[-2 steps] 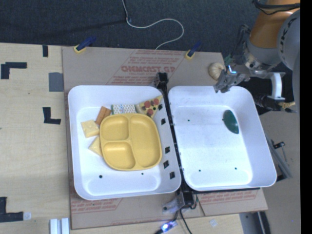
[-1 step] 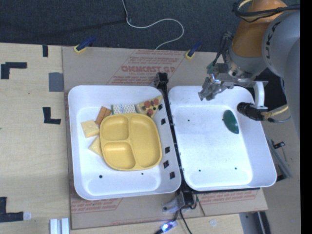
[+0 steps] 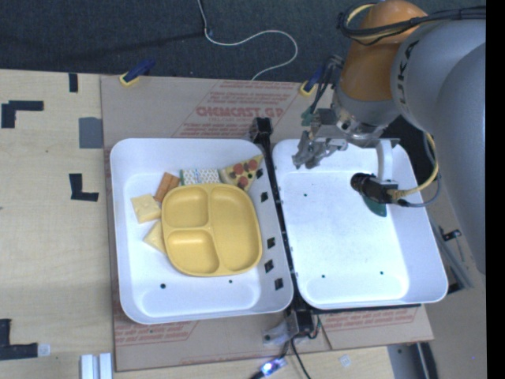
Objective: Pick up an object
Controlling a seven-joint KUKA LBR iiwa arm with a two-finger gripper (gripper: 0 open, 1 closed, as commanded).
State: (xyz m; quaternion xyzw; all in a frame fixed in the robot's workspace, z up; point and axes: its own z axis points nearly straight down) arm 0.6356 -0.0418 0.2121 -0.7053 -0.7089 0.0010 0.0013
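The pincer [image 3: 309,155] hung over the right bin's [image 3: 355,290] far-left corner, its state unclear; the yellow plate [image 3: 211,229] lay well apart in the left bin [image 3: 134,290].

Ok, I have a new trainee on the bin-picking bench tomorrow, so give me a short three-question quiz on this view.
1. True or false: the yellow divided plate lies in the right bin.
2. Multiple choice: where does the gripper hang? A) over the plate; B) over the far left corner of the right bin, near the wall shared with the left bin; C) outside both bins, over the cardboard.
3. Fill in: the small flat pieces beside the plate lie along its far and ____ edges.

Key
1. False: it lies in the left bin.
2. B.
3. Left.
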